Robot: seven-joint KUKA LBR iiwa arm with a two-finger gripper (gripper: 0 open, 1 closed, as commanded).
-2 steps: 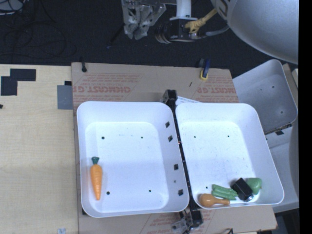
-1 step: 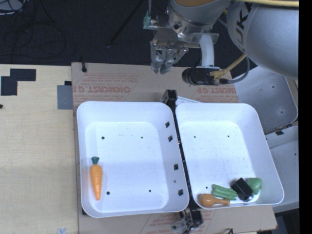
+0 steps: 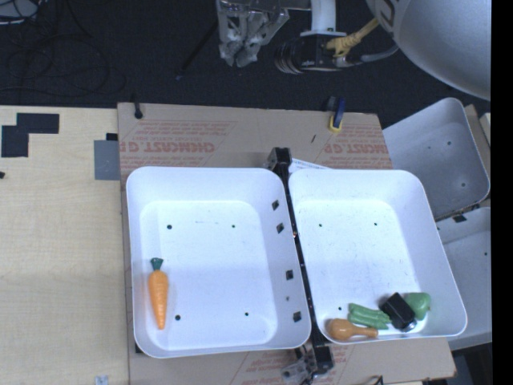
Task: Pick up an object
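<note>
1. Gripper (image 3: 243, 42) parked at the top of the camera view, well beyond the far rim of the left bin (image 3: 140, 215), over dark floor and cables.
2. Nothing between the fingers; whether spread or pressed together, cannot tell, too tangled and blurred at that angle.
3. Arm's grey body (image 3: 437, 22) bulks in from the top right, well away from the left bin.
4. Left bin: one orange carrot (image 3: 159, 295) with a green top, lying lengthwise near the near-left corner, just beside the left wall, green end pointing toward the far rim.
5. Right bin (image 3: 433, 215) sits just beside the left bin, the two rims touching along a black divider strip (image 3: 290, 247).
6. Remaining objects clustered in the right bin's near-right corner, the corner farthest from the left bin:
   - black block (image 3: 398, 310), tilted, resting on the pile
   - green rounded piece (image 3: 419, 301), touching the block on the side away from the left bin
   - green pod-shaped piece (image 3: 367, 315), touching the block on the side toward the left bin
   - tan-orange pear-shaped piece (image 3: 349, 330), just nearer than the pod, against the near rim
7. Both bins on a cardboard sheet (image 3: 240, 139) with red print, extending past the left bin's far rim.
8. Small blue-and-yellow clip (image 3: 337, 115) on the cardboard's far edge, right of the left bin.
</note>
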